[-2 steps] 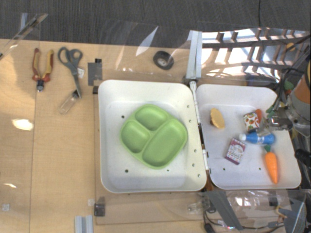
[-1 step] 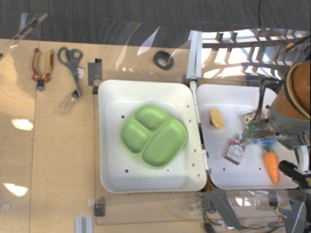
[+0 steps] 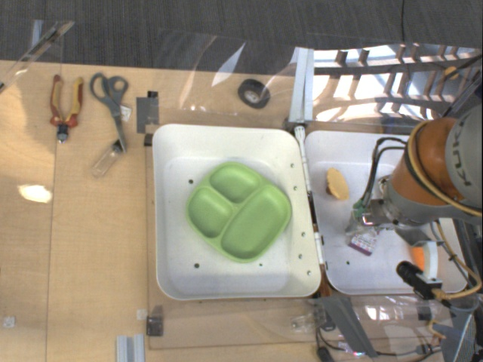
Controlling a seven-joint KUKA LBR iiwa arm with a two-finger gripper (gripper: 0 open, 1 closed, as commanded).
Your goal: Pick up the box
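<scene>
The arm reaches low into the right bin, its jaws over the small purple-and-white box near the bin's middle, likely lining up a grasp. The wrist hides the jaws, so I cannot tell their state. The box's top edge is covered too.

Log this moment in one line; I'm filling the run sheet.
stage: reaching | hand: over small purple box, right bin | grasp: unconfirmed | left bin: green divided plate
</scene>
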